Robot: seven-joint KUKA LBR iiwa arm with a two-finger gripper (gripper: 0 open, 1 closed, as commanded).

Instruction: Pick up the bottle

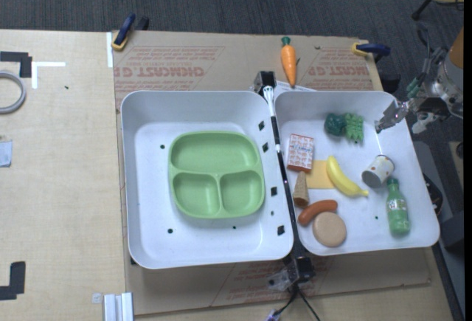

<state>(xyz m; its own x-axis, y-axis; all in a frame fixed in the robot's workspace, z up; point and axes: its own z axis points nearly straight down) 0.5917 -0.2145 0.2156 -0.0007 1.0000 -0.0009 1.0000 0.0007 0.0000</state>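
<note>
Across the counter (59, 187): two shallow white bins side by side on a cardboard sheet (169, 61).
Left bin (140, 187): green divided plate (217, 175) lying flat in its middle, three compartments.
Right bin (420, 238): holding the bottle and a scatter of toy food.
Bottle (397, 206): green, lying flat near the right bin's right wall, toward the near corner, cap end pointing away from the viewer.
Just beside the bottle: small grey and white cup (377, 170) tipped on its side, close to the cap end.
Middle of right bin: yellow banana (344, 177) partly over a yellow slice (319, 175); red and white packet (300, 152) to their left.
Near edge of right bin: ice cream cone (301, 189), sausage (317, 210), round tan bun (330, 229), all close together.
Far side of right bin: two green lumps (345, 126), touching.
Outside the bins: toy carrot (287, 61) on the cardboard behind the right bin.
Claw (389, 119): over the right bin's far right corner, well apart from the bottle, nothing gripped.
Claw fingers: too small and blurred, cannot tell whether spread or closed.
Arm (446, 87): reaching in from the right.
</note>
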